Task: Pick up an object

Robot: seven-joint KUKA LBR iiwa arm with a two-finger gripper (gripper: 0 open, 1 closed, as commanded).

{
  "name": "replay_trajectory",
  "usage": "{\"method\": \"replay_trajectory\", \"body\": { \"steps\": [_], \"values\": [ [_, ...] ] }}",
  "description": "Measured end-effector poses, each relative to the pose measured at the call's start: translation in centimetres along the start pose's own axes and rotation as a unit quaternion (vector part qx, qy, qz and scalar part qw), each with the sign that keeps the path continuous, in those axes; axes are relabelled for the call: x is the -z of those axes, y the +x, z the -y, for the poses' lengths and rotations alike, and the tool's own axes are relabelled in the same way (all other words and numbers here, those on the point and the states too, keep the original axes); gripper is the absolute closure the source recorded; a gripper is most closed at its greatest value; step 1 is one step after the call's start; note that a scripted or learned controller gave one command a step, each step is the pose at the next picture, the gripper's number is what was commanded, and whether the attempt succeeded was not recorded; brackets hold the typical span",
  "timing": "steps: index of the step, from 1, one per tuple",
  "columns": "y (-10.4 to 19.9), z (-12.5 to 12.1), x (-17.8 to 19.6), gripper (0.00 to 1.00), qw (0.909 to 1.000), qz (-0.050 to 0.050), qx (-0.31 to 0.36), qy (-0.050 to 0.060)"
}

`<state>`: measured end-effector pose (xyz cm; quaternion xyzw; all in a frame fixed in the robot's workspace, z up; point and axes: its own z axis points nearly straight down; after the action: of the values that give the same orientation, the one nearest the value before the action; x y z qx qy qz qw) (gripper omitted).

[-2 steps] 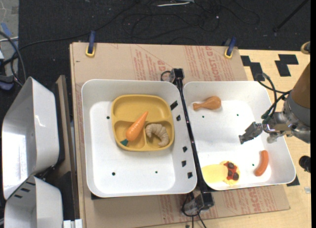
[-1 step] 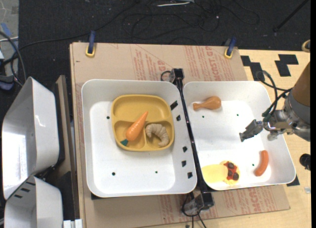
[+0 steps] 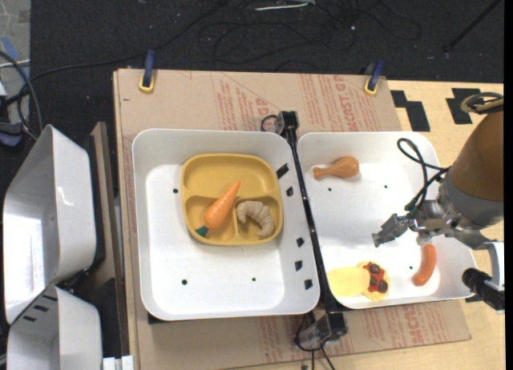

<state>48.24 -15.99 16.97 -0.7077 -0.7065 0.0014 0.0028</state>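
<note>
Two white bins sit side by side on the counter (image 3: 361, 104). The left bin (image 3: 160, 280) holds a yellow plate (image 3: 196, 172) with three parts. A toy carrot (image 3: 221, 205) lies across the plate, tilted, with its thick end near the front left of the plate. Just to the right of the carrot, a pale curled shrimp (image 3: 256, 216) sits in the plate's front right part.

The right bin (image 3: 353, 224) has three toys in it. A brown chicken leg (image 3: 337, 169) lies near the back of this bin, well apart from the other toys. At the front of the bin there is a flat yellow food piece (image 3: 358, 280) with red and dark bits on its right side. To the right of that yellow piece lies an orange sausage (image 3: 425, 264), nearly upright in the view.

The grey arm (image 3: 481, 176) comes in over the right side of the right bin. Its gripper (image 3: 388, 232) hangs just to the left of the sausage and behind the yellow food piece. Nothing is between its fingers. The gripper is dark and small here, so I cannot tell if it is spread apart or closed.
</note>
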Motion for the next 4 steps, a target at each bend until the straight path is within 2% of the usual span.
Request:
{"method": "replay_trajectory", "body": {
  "steps": [1,2,3,4],
  "values": [
    [-0.9,-0.3,-5.8,0.00,1.0000,0.000,0.000,-0.001],
    [-0.8,-0.3,-7.9,0.00,1.0000,0.000,0.000,-0.002],
    [-0.8,-0.3,-6.8,1.00,1.0000,0.000,-0.001,-0.003],
    [-0.3,-0.1,-0.7,1.00,1.0000,0.002,0.002,-0.005]
  ]
}}
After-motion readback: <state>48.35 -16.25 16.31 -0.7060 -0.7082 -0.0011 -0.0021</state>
